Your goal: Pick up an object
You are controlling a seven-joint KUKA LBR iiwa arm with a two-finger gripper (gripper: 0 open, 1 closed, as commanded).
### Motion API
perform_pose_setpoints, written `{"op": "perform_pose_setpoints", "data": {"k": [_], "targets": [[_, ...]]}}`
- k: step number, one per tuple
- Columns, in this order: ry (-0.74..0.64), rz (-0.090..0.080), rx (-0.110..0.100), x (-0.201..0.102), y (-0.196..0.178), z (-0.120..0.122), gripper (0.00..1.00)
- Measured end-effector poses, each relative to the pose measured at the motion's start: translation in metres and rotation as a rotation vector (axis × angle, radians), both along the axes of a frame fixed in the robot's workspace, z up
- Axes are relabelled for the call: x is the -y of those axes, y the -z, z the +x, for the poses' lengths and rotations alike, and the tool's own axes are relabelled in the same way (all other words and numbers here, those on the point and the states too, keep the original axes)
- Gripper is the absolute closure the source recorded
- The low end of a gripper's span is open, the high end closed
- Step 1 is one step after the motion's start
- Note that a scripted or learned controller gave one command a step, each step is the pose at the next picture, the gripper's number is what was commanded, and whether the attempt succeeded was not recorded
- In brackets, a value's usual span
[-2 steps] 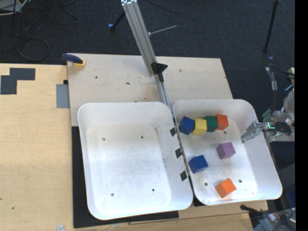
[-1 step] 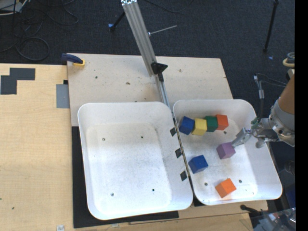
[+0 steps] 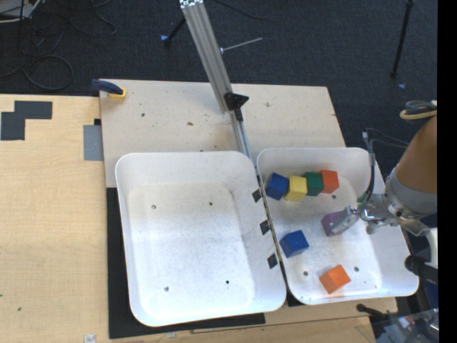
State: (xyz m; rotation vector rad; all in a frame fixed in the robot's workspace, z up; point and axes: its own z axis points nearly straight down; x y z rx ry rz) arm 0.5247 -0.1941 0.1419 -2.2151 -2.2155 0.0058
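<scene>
Purple block (image 3: 330, 224) lies in the right bin (image 3: 378, 259), on the bin floor near the middle of its right half, tilted rather than square to the walls. The gripper (image 3: 350, 219) is low in the same bin, right up against the block's right side; its tip and the block meet or overlap in this view, and I cannot tell whether the gripper is open, closed, or gripping the block. The arm (image 3: 418, 174) comes in over the bin's right wall, its orange band showing above the grey wrist.

Toward the back of the right bin, four cubes sit in a touching row: a blue cube (image 3: 277, 186) at the left, then a yellow cube (image 3: 297, 187), a green cube (image 3: 313, 183) and a red-orange cube (image 3: 329, 181). A second blue cube (image 3: 293, 243) sits apart near the bin's left wall, in front of the row and to the left of the purple block. An orange cube (image 3: 334, 279) sits near the front wall, well apart from the rest.

The left bin (image 3: 186, 241) sits just beside the right one, their walls touching. Behind both bins, a slanted aluminium bar (image 3: 209, 52) rises from the wooden bench (image 3: 293, 116), and a blue clamp (image 3: 107, 88) grips the bench's back left corner.
</scene>
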Motion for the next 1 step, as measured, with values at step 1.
{"op": "perform_pose_setpoints", "data": {"k": [1], "targets": [[0.002, -0.002, 0.007, -0.0005, 0.051, 0.0004, 0.0]]}}
